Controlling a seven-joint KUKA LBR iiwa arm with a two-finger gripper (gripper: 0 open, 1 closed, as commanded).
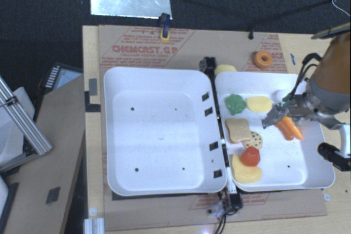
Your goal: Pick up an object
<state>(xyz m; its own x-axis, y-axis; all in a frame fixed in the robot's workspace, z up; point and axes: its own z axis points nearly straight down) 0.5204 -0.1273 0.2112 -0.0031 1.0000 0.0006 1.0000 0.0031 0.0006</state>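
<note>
The right bin (313, 179) holds several toy foods. A green broccoli (235, 103) and a pale yellow chip (259, 103) lie near its back. A bread slice (238, 129), a speckled cookie (254, 140), a red tomato (250, 157) and a yellow piece (247, 173) sit along its left side. My gripper (272, 117) hangs low over the middle of this bin, pointing left. An orange carrot (290, 129) lies just right of the tip and partly under the gripper body. I see nothing held.
The left bin (112, 134) sits beside the right one, with black clips (214, 146) along the shared edge. An orange donut (263, 59) and a yellow object (225, 69) lie on the cardboard behind the right bin. A black part (333, 154) of the arm overhangs the right rim.
</note>
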